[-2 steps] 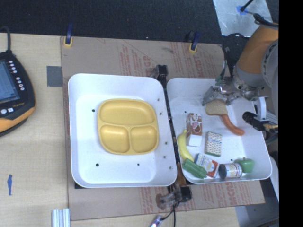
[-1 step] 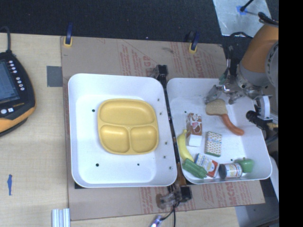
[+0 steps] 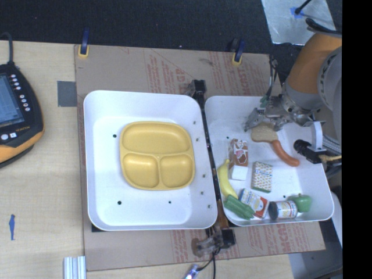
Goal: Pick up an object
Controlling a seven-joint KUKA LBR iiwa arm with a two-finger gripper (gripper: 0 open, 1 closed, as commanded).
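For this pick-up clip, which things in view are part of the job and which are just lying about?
Job: gripper, right bin, and its pickable items: bread slice, sausage, banana, green box, can, green bottle.

Lying about: left bin, yellow tray, pendant, clamps.

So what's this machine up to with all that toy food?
A robot arm is reaching in from the right, and its gripper sits low over the far end of the right bin, just above a tan bread-like piece. Nothing can be seen between its fingers, so no pickup is evident yet. An orange sausage, a banana, small boxes and a can lie in that bin. The left bin holds a yellow divided plate.
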